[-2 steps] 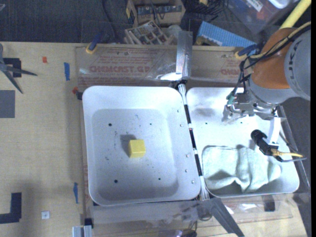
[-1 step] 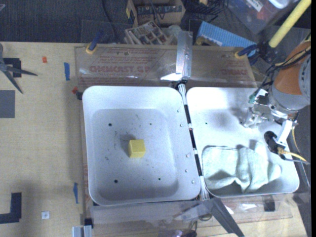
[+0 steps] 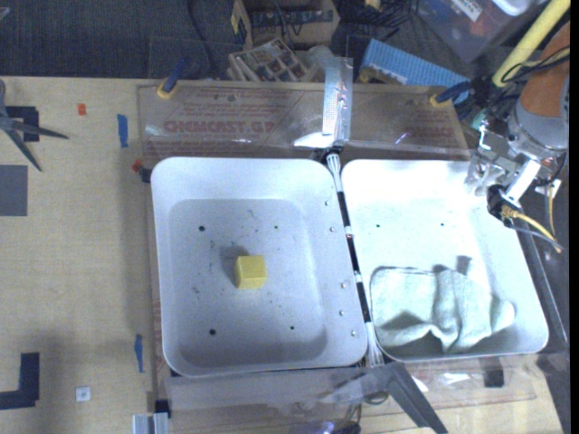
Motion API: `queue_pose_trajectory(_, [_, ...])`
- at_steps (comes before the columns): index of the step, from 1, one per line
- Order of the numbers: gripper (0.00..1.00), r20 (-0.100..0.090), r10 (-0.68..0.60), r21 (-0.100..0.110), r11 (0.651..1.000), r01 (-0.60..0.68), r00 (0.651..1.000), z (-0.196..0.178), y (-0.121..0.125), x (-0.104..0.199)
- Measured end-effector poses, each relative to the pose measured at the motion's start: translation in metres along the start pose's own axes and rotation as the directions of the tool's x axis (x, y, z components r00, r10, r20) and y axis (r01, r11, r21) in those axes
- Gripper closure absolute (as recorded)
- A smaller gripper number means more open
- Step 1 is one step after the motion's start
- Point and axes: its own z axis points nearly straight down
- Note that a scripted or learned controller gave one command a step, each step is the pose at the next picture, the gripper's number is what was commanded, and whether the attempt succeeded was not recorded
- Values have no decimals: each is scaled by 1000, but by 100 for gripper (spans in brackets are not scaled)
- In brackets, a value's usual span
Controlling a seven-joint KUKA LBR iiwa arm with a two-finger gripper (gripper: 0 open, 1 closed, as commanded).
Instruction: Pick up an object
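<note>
A small yellow block (image 3: pixel 251 272) lies near the middle of the left bin (image 3: pixel 181 188). In the near half of the right bin (image 3: pixel 407 188) a crumpled pale cloth (image 3: pixel 439 313) is spread out, and a small grey piece (image 3: pixel 463 264) sits at its far edge. My gripper (image 3: pixel 489 172) hangs over the right bin's far right corner, well above and away from the cloth and far from the yellow block. Nothing shows in its grasp.
Both bins sit side by side with a ridge (image 3: pixel 348 242) between them. A clear plastic sheet (image 3: pixel 271 120) lies behind the bins, with clutter beyond it. Blue tape marks (image 3: pixel 122 130) and black fixtures (image 3: pixel 20 120) sit on the wooden bench at left.
</note>
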Motion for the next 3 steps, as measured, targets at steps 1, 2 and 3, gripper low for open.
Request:
queue_pose_trajectory(1, [100,0,235,2,972,-235,972,68,-3,21])
queue_pose_trajectory(2, [100,-4,178,-1,984,-178,984,66,-62,52])
queue_pose_trajectory(3, [100,0,497,1,868,-497,868,27,-69,36])
